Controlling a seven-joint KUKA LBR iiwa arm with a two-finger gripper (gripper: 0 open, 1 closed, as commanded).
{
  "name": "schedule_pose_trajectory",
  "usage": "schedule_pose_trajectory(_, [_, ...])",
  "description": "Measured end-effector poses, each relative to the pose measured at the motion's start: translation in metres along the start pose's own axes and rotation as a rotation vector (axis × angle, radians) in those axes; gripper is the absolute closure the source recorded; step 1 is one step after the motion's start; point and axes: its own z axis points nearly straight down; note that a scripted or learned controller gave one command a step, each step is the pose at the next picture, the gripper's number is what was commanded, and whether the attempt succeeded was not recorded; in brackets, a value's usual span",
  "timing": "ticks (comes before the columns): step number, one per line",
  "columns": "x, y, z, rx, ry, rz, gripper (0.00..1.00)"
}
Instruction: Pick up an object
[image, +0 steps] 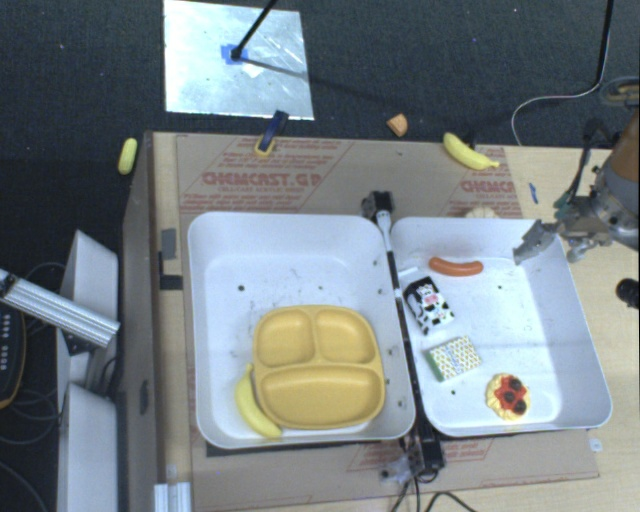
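The jaws (545, 240) are seen at the upper right rim of the right bin (585, 330), above its edge; whether they are wide or narrow cannot be told, and nothing is seen held between them. No pick is judged to be done yet. The nearest candidates lie below and to the left of the jaws: a sausage (456, 266) close by, then a black-and-white cow toy (427, 304), a green patterned block (453, 357) and a small pizza toy (509, 395) farther down. Well to the left, in the other bin (215, 270), a yellow divided plate (318, 365) is touched by a banana (253, 405). The descent, closing and lift are all judged to remain.
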Motion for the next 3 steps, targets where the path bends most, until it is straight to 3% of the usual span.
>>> schedule_pose_trajectory(1, [0.058,-0.017,0.102,0.003,0.002,-0.001,0.0])
schedule_pose_trajectory(2, [0.098,0.017,0.119,-0.013,-0.018,0.007,0.0])
schedule_pose_trajectory(3, [0.039,-0.032,0.138,0.001,-0.001,0.003,0.0])
